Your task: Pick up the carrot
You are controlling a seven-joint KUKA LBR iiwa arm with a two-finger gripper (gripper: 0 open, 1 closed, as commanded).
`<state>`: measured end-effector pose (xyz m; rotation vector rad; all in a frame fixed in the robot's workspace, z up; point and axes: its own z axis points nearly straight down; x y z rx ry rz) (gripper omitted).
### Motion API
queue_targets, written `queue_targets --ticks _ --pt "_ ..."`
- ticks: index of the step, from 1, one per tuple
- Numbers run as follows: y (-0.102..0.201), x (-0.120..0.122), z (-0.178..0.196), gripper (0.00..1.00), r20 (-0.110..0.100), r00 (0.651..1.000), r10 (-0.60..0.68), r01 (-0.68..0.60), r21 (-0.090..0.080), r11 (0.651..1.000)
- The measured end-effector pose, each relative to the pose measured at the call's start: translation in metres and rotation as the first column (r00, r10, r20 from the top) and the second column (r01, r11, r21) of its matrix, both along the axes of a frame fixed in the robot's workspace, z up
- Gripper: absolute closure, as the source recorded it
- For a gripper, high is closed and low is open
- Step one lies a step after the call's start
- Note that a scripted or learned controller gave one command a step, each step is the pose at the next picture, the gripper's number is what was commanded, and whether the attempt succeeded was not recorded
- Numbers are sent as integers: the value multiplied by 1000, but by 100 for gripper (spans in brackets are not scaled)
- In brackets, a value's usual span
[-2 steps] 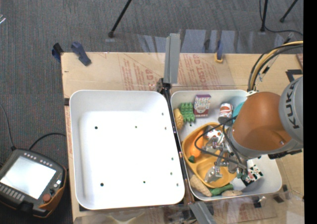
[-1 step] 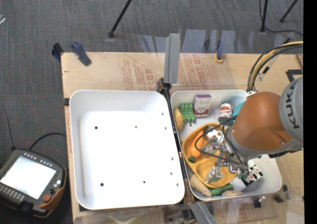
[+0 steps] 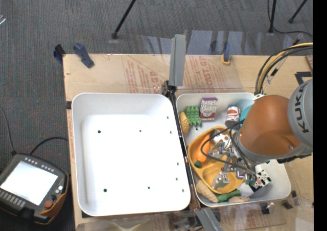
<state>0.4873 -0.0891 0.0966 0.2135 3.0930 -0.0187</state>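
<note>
Right bin (image 3: 284,186) holds the gripper (image 3: 223,180) over a yellow bowl (image 3: 208,174); finger state unclear. Carrot (image 3: 200,159) orientation unreadable.

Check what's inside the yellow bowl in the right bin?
The gripper is down inside the yellow bowl, above bare yellow floor. An orange piece, perhaps the carrot, sits at the bowl's left edge. The arm covers the bowl's right side.
</note>
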Motion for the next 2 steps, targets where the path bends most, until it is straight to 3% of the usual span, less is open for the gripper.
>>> queue_targets --ticks 1,2 --pt "-1 0 0 0 0 1000 -3 3 2 1000" --pt "3 0 0 0 -5 913 407 -407 -9 913"
